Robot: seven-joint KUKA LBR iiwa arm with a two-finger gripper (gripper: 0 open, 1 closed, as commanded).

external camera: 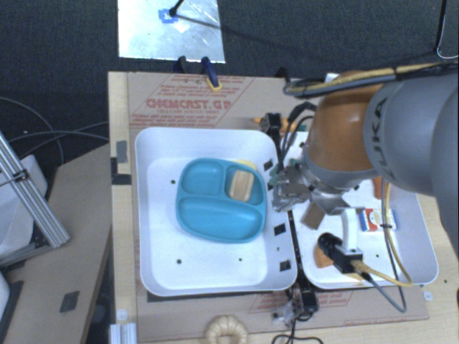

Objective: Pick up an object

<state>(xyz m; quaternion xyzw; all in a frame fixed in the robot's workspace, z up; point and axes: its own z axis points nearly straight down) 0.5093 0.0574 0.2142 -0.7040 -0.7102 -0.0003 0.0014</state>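
Currently we cannot tell the gripper [292, 192] state; it hangs over the wall between the bins. Candidate object: tan block [241, 185] in the blue tray [215, 210], toward the left bin [161, 264] right edge. Risk: descent clips the bin wall or tray rim, shoving the tray.

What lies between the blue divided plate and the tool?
In the camera view, the left bin's right wall separates the blue divided plate from the tool.

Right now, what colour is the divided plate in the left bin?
Light blue plate, clearest in the camera view.
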